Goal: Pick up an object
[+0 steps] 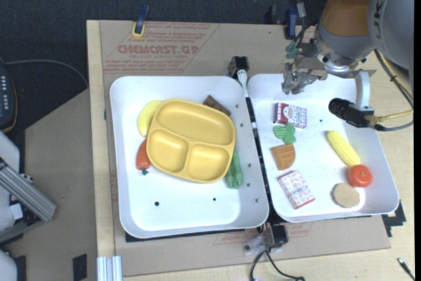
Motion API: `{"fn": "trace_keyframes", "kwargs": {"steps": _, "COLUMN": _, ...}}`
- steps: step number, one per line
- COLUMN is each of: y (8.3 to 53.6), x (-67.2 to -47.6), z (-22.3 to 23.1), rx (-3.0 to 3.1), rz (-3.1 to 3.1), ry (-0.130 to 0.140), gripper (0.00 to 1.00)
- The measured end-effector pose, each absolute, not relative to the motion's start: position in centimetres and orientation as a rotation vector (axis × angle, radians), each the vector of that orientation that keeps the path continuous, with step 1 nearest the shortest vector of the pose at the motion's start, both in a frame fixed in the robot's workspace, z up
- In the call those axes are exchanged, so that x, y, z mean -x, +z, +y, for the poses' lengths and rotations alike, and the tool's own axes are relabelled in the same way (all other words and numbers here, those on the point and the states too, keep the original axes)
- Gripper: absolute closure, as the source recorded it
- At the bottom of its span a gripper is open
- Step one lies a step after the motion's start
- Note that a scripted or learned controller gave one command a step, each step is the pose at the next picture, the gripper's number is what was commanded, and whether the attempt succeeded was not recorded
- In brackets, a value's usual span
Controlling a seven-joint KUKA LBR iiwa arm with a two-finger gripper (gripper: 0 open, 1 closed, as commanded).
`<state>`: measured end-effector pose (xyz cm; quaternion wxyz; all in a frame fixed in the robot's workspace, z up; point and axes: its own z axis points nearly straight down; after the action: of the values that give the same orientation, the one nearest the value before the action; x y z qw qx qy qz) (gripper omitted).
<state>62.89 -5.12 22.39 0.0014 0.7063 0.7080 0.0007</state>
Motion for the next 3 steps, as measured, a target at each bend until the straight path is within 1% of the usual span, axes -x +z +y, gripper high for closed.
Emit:
{"fn": "trace_keyframes", "kwargs": {"steps": 1, "y": 22.72, "x": -63.33, "z": -3.42, "rx": -2.217, "rz": 2.222, "ry": 0.003, "gripper": 1.00}}
{"fn": "trace_keyframes", "kwargs": {"steps": 2, "y": 23.34, "x": -63.91, "z": -4.02, "rx": -2.218, "rz": 2.220, "ry": 0.003, "gripper": 1.00}}
{"fn": "trace_keyframes", "kwargs": {"steps": 3, "y": 23.04, "x": -64.30, "z": -4.20, "rx": -2.217, "rz": 2.220, "ry": 0.002, "gripper": 1.00}}
